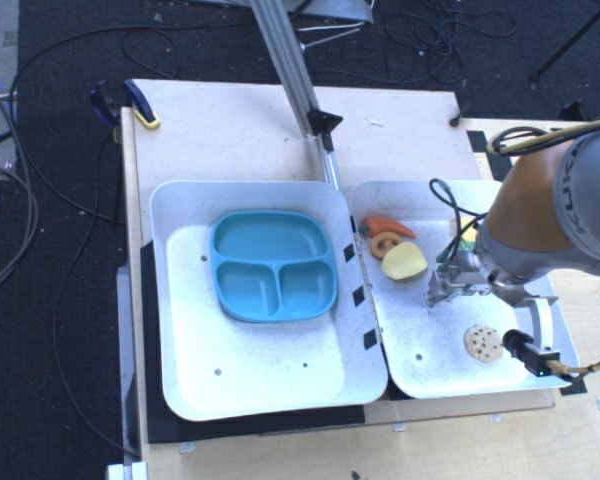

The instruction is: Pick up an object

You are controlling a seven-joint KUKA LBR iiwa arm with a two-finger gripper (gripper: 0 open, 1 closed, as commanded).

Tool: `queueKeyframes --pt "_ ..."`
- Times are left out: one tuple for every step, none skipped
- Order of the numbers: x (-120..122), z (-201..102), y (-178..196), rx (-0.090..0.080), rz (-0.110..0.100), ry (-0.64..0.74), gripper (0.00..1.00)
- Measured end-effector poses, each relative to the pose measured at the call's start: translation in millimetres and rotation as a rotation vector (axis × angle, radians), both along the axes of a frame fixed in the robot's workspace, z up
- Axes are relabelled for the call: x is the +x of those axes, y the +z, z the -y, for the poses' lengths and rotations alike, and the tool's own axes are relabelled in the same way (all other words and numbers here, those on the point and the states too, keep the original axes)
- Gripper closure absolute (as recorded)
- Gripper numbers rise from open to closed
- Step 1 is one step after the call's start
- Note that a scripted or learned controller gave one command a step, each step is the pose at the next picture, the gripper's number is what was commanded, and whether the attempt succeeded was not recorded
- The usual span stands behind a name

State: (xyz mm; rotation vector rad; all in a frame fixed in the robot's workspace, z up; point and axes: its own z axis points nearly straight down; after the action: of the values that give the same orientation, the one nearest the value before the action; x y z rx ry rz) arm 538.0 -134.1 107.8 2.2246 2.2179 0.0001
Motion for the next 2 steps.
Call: queueKeyframes --pt "8 -5 60 -0.001 0.006 0.006 1.0" --pt "15 -7 104 -0.001 0.005 0.007 1.0"
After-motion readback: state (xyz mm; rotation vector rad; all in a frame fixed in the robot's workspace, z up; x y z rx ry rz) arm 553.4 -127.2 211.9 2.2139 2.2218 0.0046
